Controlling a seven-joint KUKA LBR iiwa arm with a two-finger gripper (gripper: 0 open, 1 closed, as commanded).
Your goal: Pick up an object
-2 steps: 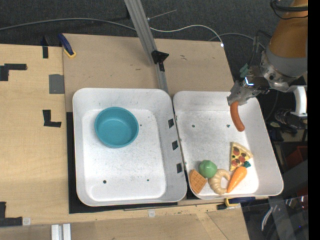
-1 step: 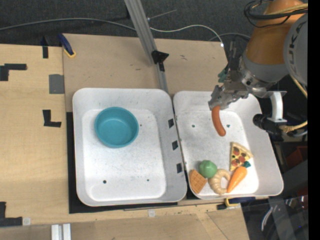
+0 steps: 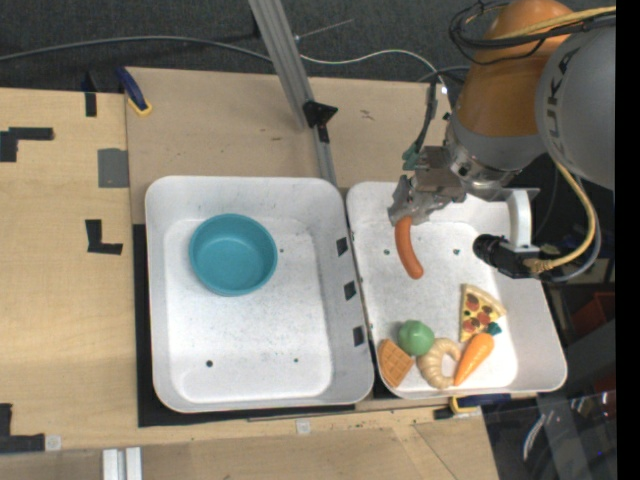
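Directly beneath the pincer [image 3: 412, 211], in the camera view, a red-orange sausage [image 3: 408, 247] is hanging or lying with its upper end tucked up at the fingertips, and the rest of it is trailing down over the floor of the right bin [image 3: 372, 268]. The pincer is sitting narrow around that upper end, so it appears to be holding the sausage, though I cannot tell whether the lower end is lifting off the bin or resting on it. Judged from this, the grasp is looking made and the lift is what is remaining. Below and to the right of the pincer, a pizza slice [image 3: 480, 313], a carrot [image 3: 474, 358], a green ball [image 3: 415, 336], a waffle piece [image 3: 394, 363] and a pale pastry [image 3: 438, 364] are clustering together. Far to its left, a teal bowl [image 3: 233, 254] is sitting in the left bin [image 3: 160, 268] on the worktop [image 3: 60, 298].
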